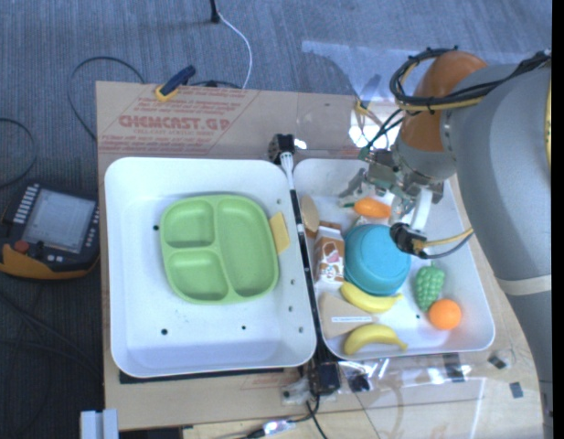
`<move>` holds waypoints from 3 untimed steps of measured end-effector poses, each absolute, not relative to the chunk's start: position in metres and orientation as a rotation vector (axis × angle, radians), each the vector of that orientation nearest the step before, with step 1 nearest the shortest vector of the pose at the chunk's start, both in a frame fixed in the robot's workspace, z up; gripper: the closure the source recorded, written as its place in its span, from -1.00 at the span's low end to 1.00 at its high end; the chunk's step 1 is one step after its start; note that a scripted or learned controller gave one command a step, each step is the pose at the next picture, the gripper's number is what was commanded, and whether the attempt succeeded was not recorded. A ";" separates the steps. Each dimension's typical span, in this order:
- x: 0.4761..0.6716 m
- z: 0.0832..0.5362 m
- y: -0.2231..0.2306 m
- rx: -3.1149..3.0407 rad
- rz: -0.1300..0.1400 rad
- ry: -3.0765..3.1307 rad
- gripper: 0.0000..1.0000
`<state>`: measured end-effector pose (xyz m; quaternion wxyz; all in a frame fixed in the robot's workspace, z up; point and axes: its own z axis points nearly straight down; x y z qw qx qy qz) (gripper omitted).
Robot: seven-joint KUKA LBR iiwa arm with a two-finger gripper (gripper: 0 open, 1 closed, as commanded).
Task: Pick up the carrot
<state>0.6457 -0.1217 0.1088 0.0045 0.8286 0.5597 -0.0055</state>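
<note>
While the arm (501,154) is reaching in from the right, the gripper (391,190) is hovering low over the back of the right bin (478,323), directly above the carrot (372,208). The carrot, a small orange piece, is lying near the bin's back wall, just behind the upturned blue bowl (377,259) and touching or nearly touching its rim. Whether the gripper is clenched, released or grasping anything, I cannot tell; cables and the wrist are crowding that spot. Judging from this, the approach step is in hand and the grasp is not confirmed. The next move is calling for a straight descent astride the carrot, keeping off the bowl. Other items are sitting in the same bin: two bananas (373,339), a green bunch of grapes (429,285), an orange (444,314), and a small carton (329,256) whose print is too small to read. The left bin (135,337) is holding a green divided plate (216,248). The board (172,122) behind the bins is showing red lettering, reading roughly "CHEMCAST GP".
</note>
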 end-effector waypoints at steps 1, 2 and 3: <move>0.639 0.089 -0.163 2.715 0.006 1.580 -1.00; 0.640 0.101 -0.163 2.707 0.008 1.581 1.00; 0.640 0.100 -0.163 2.707 0.005 1.581 -1.00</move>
